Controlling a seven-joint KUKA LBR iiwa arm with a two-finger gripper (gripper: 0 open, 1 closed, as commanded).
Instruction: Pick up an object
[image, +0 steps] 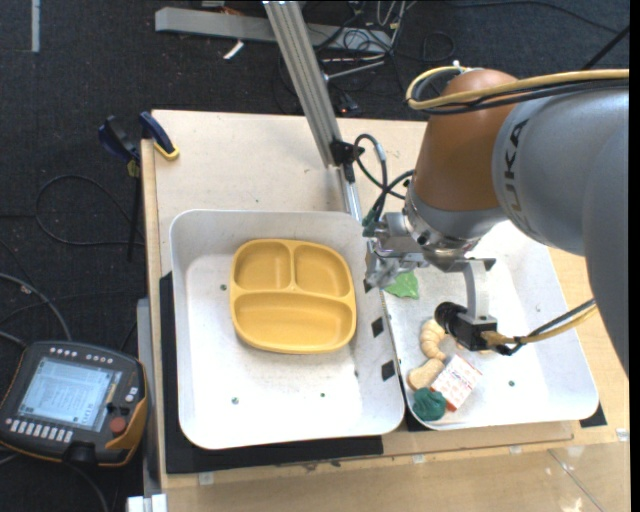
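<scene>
Cam view, looking down at a slant. Yellow divided plate (293, 296) lies flat in the left bin (200, 400), 3 compartments facing up.

Gripper (385, 268) hangs just R of the plate's R edge, abt over the seam where the left bin meets the right bin (560, 380). Grey arm (560, 150) w/ orange band (465, 130) rises up & R of the plate. Gripper open or closed: can't tell, its tip is a dark clutter of metal against the bin wall.

Light green piece (405, 286) lies in the right bin, just R of the plate, right beside the gripper's lower R side. Touching it or not, can't tell.

Rest of the right bin, all R of the plate & lower:
- cream knobbly curved thing (434, 340), near the plate's lower R corner
- cream stub (423, 375) just below that
- white & red packet (459, 382) touching the stub's R side
- dark green lump (430, 404) lowest, by the near rim, just beside the packet

Two small black tabs (378, 326) sit on the left bin's wall, just R of the plate.

Off the bins:
- teach pendant (70, 395) well L of the plate & lower, on the dark floor
- blue & yellow clamp (140, 135) up-L of the plate, at the bench corner
- metal pole (310, 90) slants away above the plate's upper R
</scene>
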